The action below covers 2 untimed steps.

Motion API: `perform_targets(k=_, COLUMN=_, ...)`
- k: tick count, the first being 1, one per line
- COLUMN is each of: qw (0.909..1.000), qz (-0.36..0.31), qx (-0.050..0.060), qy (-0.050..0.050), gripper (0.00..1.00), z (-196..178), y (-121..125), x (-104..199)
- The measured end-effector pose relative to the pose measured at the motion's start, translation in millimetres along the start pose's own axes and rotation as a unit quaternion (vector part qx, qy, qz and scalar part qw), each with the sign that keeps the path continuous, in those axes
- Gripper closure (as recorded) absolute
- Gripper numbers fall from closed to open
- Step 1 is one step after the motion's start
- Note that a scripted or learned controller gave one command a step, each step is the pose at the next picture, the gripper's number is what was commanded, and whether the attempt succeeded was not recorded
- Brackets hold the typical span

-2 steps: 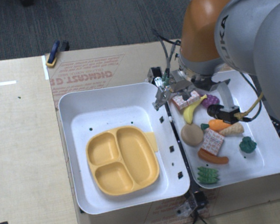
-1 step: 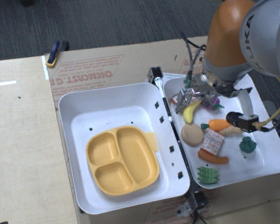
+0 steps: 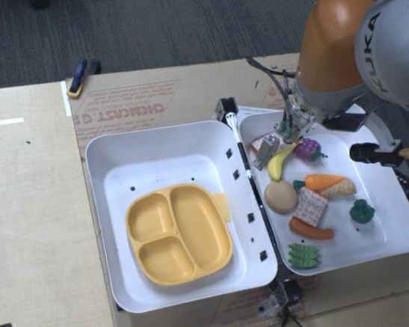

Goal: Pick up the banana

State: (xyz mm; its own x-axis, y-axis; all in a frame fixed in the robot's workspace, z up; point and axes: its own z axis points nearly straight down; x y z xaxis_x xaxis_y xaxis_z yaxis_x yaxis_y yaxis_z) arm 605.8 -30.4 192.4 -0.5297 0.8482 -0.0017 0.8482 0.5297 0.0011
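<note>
**Hand low over banana in right bin, grip unclear**

Arm comes in from 3 o'clock, grey with an orange band, and reaches down into the far-left part of the right bin. Hand sits at the bin's 11 o'clock corner, just above the banana's upper end. Can't tell whether the hand is released or clenched; wrist and cables block it. Nothing visibly caught in it.

Banana lies in the right bin, tilted, top end toward 1 o'clock, lower end toward 7 o'clock, close to the divider between bins. Purple grapes just beside it at 3 o'clock. A small grey-and-red item touches it at 10 o'clock; what it is, can't tell.

Rest of the right bin: round beige piece at 6 o'clock of the banana, carrot, bread-like wedge, checked red-and-white block, sausage, green pea pods, dark green broccoli toward 4 o'clock.

Left bin holds a yellow three-part plate. Both bins rest on cardboard on the worktop.
</note>
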Motion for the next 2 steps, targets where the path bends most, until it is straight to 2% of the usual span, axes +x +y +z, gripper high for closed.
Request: perform_targets(k=2, qw=1.0000, qz=0.000, qx=0.000, qy=0.000, gripper=0.00, z=0.0, y=0.0, x=-0.1)
